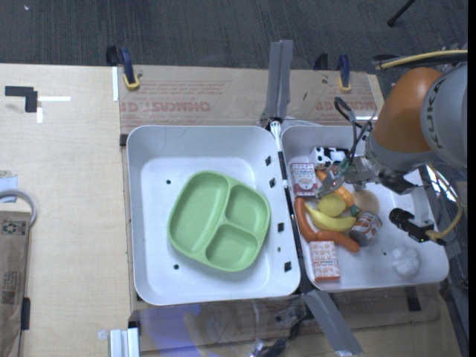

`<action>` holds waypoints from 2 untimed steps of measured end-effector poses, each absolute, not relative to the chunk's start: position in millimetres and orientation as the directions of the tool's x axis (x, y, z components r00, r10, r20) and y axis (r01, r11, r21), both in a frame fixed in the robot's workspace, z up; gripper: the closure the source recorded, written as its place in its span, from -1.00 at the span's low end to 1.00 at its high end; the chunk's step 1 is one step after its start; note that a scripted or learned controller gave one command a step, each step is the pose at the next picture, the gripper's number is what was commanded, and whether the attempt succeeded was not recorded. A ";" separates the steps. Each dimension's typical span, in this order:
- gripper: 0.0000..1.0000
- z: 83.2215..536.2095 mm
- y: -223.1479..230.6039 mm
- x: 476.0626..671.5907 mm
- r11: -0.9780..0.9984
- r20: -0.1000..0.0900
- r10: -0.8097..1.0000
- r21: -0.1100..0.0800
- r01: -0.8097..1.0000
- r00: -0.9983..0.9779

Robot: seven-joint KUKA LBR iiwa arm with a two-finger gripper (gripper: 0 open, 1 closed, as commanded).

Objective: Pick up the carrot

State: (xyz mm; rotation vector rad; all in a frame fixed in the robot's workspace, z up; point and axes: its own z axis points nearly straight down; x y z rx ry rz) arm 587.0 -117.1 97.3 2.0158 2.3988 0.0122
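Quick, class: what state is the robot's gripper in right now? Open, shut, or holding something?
Gripper: it cannot be told. It sits low in the right white bin, over the yellow banana and beside the long orange carrot.

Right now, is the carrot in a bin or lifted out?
In. The carrot lies flat in the right bin, beneath the banana.

2 white bins (141, 222); 1 green plate (218, 220); 1 banana (329, 219); 2 red packets (323, 262).
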 end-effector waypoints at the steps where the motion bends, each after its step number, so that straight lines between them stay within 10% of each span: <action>1: 1.00 106.0 -118.6 586.9 0.169 -0.002 0.986 0.011 0.986 -0.169; 2: 1.00 191.5 -42.2 641.8 0.050 -0.001 0.999 0.000 0.999 -0.050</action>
